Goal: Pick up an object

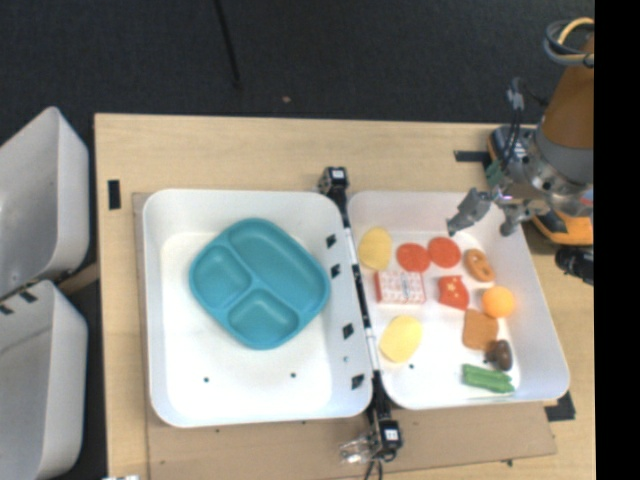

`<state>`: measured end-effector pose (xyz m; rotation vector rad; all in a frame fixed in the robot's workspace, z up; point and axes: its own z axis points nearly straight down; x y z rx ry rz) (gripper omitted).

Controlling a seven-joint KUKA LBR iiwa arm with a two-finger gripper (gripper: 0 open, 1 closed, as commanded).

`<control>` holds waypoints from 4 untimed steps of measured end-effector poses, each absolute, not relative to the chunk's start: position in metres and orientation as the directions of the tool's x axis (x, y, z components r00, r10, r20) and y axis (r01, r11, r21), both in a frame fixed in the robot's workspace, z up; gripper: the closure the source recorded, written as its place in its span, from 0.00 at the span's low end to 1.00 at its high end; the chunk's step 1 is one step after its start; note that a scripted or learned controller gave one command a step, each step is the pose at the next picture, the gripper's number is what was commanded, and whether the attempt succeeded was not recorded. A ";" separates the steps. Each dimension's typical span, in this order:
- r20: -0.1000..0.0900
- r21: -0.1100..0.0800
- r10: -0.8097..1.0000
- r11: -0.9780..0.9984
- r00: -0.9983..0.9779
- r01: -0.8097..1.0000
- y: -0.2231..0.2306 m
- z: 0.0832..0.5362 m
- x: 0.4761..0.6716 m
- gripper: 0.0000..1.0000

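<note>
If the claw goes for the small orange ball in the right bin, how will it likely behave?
The orange ball looks round and smooth, so it probably rolls if nudged and may squirt out of a pinch. It seems small and likely light. The brown block and red piece sit close by, so a push would probably bump them.

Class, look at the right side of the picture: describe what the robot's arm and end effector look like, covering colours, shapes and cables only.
The arm is a thick rounded column, orange above and grey below, with dark cables along its left side. At its end sits a metallic grey wrist block carrying the end effector, which has two slim dark grey fingers. Any markings are too small to read.
</note>
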<state>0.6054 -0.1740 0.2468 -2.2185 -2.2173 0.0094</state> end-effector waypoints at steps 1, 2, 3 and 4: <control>0.001 -0.010 1.000 -0.002 0.002 1.000 -0.170 0.181 0.606 0.00; 0.001 -0.010 1.000 -0.001 0.001 1.000 -0.168 0.121 0.595 0.00; 0.001 0.001 1.000 -0.002 0.002 1.000 -0.170 0.102 0.598 0.00; 0.001 0.006 1.000 -0.004 0.004 1.000 -0.170 0.112 0.600 1.00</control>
